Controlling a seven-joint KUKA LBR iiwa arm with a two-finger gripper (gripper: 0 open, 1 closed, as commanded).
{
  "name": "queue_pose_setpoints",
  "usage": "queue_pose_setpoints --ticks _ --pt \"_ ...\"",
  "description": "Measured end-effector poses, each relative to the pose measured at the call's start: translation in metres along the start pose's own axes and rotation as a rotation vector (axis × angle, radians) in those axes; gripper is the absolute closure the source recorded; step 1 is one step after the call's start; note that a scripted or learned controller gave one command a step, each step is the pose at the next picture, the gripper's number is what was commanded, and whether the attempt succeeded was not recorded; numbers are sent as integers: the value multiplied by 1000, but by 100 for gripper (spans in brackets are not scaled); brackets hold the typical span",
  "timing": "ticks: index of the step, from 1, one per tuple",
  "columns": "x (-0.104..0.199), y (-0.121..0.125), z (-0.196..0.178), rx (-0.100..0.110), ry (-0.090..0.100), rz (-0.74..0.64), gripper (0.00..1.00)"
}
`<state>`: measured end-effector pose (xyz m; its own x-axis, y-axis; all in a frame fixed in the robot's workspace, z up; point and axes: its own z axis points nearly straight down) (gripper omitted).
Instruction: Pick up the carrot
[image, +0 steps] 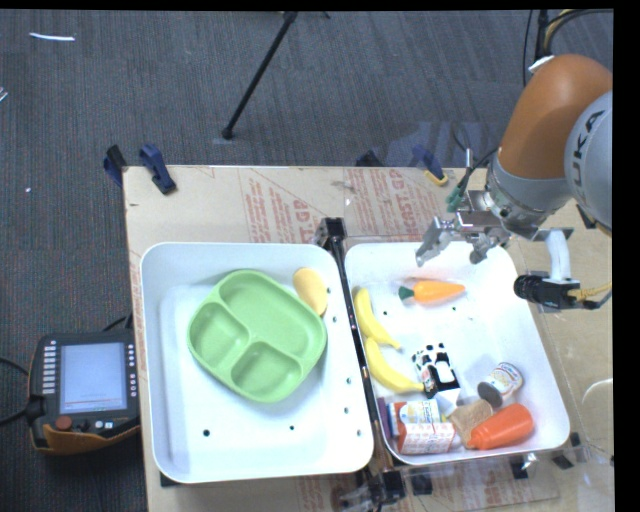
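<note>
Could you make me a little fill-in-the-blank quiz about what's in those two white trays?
1. The carrot lies in the ____ bin.
2. The divided plate in the left bin is coloured ____.
3. Two ____ lie below and left of the carrot.
4. The gripper hangs above the bin's ____ edge.

Answers: right; green; bananas; far

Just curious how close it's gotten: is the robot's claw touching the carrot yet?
Apart. In the camera view the gripper sits above the carrot, with a strip of white bin floor showing between them.
</note>
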<state>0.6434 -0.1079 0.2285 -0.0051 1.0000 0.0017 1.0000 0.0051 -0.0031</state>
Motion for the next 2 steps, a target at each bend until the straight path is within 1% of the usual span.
queue_pose_setpoints --ticks 1,2 --pt "-18 3 124 -10 -4 -82 0" --pt "-51 -4 142 0 -1 420 0"
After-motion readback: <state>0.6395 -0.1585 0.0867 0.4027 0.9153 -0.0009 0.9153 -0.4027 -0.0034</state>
